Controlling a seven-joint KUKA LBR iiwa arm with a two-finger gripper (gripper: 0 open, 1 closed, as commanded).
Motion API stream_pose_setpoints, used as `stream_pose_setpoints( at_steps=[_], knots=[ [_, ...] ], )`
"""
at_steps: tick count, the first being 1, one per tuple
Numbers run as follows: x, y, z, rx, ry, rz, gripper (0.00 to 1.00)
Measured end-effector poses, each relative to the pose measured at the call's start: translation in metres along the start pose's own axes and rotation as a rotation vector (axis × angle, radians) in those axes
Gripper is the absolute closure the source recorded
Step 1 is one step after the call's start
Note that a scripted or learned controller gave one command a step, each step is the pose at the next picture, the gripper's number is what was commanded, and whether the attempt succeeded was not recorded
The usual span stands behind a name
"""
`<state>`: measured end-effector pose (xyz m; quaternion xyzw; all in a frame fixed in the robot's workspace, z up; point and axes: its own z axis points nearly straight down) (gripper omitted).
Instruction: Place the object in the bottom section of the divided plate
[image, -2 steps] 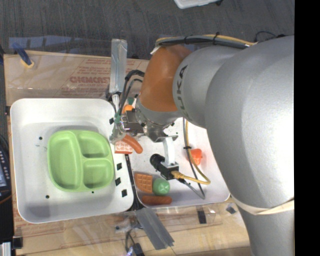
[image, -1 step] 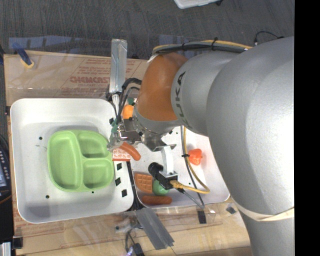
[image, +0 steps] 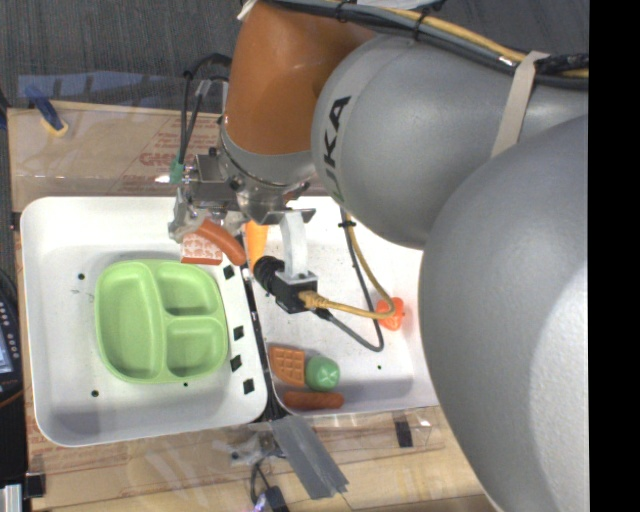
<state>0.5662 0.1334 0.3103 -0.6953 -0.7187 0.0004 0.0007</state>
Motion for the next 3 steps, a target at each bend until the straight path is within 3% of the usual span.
stream_pose_setpoints(
  at_steps=[1, 2, 3],
  knots=[
    [0.050, -0.058, 0.106, 0.008, -0.003, -0.014, 1.00],
    [0.050, -0.057, 0.104, 0.004, -0.002, -0.013, 0.00],
    [0.052, -0.042, -0.004, -0.002, 0.000, -0.053, 0.00]
  ],
)
